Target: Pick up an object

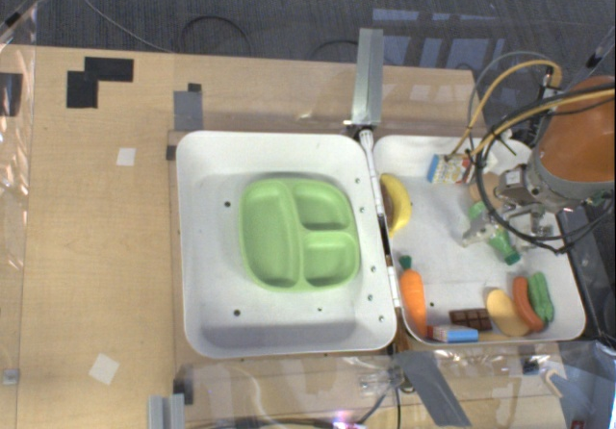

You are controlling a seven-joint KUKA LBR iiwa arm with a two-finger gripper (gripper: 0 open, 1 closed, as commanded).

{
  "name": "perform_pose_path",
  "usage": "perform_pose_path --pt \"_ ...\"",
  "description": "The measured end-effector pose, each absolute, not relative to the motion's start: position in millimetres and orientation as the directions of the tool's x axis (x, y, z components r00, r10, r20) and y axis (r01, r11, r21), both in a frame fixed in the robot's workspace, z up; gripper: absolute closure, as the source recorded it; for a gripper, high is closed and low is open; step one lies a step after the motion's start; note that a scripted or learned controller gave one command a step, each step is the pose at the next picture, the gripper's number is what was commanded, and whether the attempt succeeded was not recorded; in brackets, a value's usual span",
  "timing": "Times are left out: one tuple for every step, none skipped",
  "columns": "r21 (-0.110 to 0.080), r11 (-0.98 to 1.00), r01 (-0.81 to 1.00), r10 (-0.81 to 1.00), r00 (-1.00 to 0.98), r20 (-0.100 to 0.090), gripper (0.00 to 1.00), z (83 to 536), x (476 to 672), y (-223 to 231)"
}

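Camera view: the gripper (pixel 488 230) hangs low in the right bin (pixel 438 215); whether its jaws are parted, I cannot tell.

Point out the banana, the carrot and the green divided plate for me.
banana (pixel 396 203): camera view, middle of its yellow body, right bin.
carrot (pixel 413 294): camera view, middle of its orange body, right bin.
green divided plate (pixel 272 237): camera view, floor of its large left compartment, left bin.

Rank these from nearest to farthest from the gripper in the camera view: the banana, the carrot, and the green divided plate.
Measured from the gripper in the right bin:
1. Banana, at that bin's left wall.
2. Carrot, lower left of the same bin; close to the banana's distance, slightly farther.
3. Green divided plate, in the left bin.
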State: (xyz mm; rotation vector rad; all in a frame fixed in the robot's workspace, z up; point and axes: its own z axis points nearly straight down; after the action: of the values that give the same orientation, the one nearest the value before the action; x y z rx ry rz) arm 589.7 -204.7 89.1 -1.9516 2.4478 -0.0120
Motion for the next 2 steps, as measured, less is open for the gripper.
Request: perform_pose_path --pt "-0.021 0.223 -0.975 -0.975 -0.223 -0.01 1.0 101 594.0 -202" --pt "-0.016 0.362 -0.932 -0.932 -0.362 -0.008 1.0 234 604.7 -113"
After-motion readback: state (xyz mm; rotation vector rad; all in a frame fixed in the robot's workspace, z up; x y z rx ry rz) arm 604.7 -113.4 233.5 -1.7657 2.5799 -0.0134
